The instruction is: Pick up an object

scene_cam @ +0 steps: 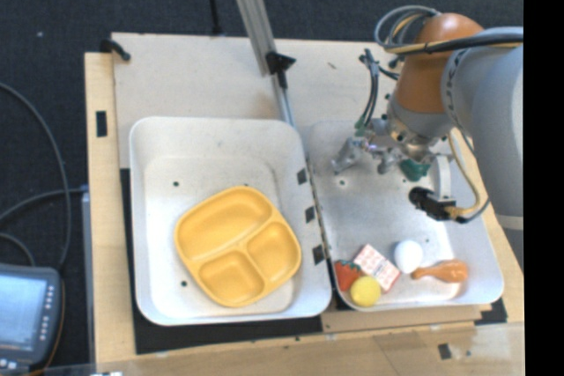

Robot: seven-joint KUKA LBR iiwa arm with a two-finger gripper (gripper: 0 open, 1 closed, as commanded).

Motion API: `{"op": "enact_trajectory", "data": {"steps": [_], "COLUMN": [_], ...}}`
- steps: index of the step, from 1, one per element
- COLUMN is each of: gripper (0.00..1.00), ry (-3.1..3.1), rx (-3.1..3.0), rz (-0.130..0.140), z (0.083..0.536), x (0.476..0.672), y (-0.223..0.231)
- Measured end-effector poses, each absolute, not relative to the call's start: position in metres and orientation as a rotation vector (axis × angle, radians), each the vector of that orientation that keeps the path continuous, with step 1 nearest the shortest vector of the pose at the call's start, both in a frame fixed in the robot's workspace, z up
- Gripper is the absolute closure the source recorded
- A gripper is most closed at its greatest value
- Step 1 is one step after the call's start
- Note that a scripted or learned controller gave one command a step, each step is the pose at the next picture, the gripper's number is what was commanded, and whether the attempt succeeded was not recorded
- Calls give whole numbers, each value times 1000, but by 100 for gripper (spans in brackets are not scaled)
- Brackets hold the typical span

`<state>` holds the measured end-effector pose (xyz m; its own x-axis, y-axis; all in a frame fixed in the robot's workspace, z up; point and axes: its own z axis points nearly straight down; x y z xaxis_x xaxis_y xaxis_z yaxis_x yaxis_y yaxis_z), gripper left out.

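Along the near edge of the right bin point(476, 233) the objects crowd together: a yellow ball point(366, 291) against the near rim, a red piece point(345, 271) just left of it by the corner, a pink-and-white block point(374, 264) touching the ball from behind, a white ball point(408, 254) to the right, and an orange drumstick point(441, 272) lying beyond that toward the right wall. The left bin point(159, 163) holds a yellow tray point(236, 244) with three compartments, set toward its near side, with bare floor behind it.

Behind the cluster the right bin's floor is bare up to the far rim, giving free room in the middle. The gripper point(383, 152) hangs over this far part, well apart from the objects. Nothing is seen between the fingers; how far apart they stand cannot be told. The arm point(476, 101) comes in from the right, its orange band point(432, 57) above the wrist, which points down into the bin.
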<state>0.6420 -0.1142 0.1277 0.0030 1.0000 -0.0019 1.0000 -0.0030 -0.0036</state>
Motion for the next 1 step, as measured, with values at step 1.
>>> {"op": "enact_trajectory", "data": {"steps": [1], "gripper": [0], "ry": [-2216], "rx": [-2227], "rz": [5], "z": [100], "x": [642], "y": [-116]}}
